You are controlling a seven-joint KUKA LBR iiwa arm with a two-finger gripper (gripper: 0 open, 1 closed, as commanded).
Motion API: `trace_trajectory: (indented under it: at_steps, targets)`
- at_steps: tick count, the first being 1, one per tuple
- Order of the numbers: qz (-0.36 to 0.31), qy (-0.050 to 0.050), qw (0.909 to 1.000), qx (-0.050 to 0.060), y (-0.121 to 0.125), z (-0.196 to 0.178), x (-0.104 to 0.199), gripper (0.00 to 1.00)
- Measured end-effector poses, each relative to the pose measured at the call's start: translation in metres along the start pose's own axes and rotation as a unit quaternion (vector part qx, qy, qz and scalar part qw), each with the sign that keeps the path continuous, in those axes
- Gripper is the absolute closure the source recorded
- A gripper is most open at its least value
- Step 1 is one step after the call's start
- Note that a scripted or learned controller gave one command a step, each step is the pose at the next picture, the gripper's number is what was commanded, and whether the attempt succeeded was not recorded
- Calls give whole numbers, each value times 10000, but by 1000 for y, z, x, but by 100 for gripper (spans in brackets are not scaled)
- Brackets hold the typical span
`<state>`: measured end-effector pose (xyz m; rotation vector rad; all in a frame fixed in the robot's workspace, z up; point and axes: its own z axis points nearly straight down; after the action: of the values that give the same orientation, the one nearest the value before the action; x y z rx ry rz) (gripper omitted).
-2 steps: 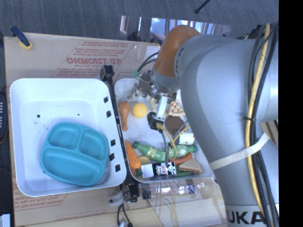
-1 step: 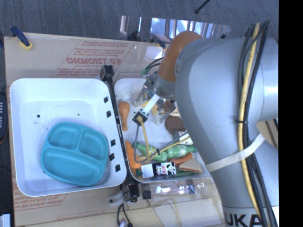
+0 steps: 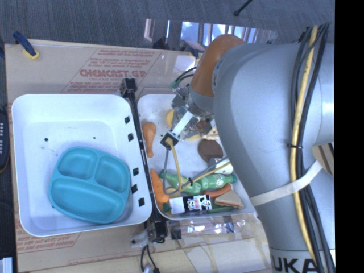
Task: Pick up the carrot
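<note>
Grey carpet [image 3: 85, 10] beyond a pale bench [image 3: 85, 67]. Gripper [image 3: 187, 121] low over the middle of the right-hand bin [image 3: 154, 104], spread or pressed together impossible to tell; carrot [image 3: 157, 187] at seven o'clock from it, lying along the bin's left wall amid clutter. Probably light, stiff and smooth, so prone to slipping: best pinched across the thick middle.

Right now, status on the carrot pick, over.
Gripper over right bin, far end. Carrot along its left wall, near end, untouched. Green veg, cow-print bottle crowd it.
</note>
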<state>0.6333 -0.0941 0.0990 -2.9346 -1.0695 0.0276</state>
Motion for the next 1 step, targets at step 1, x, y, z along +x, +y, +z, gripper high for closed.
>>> trace_trajectory:
  at_steps: [1]
  targets:
    - [-6, -2, 10000, 4, 0, 0, 0, 0]
